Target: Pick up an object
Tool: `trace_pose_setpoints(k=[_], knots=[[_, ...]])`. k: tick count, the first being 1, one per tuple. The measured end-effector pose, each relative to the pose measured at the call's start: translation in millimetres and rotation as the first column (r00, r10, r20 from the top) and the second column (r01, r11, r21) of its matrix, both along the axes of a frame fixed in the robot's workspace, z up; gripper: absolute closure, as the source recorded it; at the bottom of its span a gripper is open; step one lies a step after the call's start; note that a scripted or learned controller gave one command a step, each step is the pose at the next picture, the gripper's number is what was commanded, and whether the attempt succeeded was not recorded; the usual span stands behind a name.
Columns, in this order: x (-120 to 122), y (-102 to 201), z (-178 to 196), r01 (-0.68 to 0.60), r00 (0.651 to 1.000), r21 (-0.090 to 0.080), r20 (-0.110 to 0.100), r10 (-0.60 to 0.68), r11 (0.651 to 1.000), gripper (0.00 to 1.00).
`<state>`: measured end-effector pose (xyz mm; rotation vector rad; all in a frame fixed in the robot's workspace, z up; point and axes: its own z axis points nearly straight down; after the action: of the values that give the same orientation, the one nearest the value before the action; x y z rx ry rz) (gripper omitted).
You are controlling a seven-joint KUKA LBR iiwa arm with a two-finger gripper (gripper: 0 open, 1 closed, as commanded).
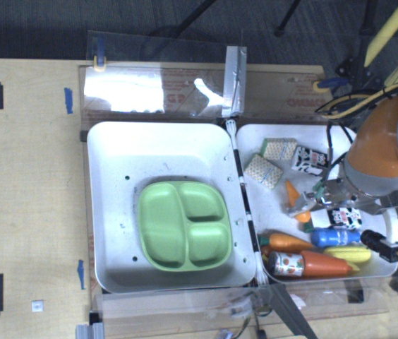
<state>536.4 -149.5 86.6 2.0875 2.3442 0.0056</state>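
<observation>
Right bin (278, 134) – toys | left bin (107, 189) – green tray (183, 224)

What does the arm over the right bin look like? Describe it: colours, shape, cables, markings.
The arm is bulky and rounded, with a broad orange band above a grey wrist section. Black cables loop beside it near the top. The gripper below the wrist is a small metallic grey and black assembly. No markings are legible.

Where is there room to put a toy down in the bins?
Left white bin: bare floor all around the green divided plate, most above it. Right white bin: crowded with toy food near the tool; a small bare strip lies along its top edge.
</observation>
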Motion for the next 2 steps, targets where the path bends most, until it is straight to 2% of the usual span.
trace_pose_setpoints(k=[1, 2], knots=[[1.3, 0.0, 10.9, 0.001, 1.0, -0.001, 0.005, -0.001, 1.0, 1.0], [49.7, 43.5, 199.6, -0.011, 1.0, -0.002, -0.003, 0.011, 1.0, 1.0]])
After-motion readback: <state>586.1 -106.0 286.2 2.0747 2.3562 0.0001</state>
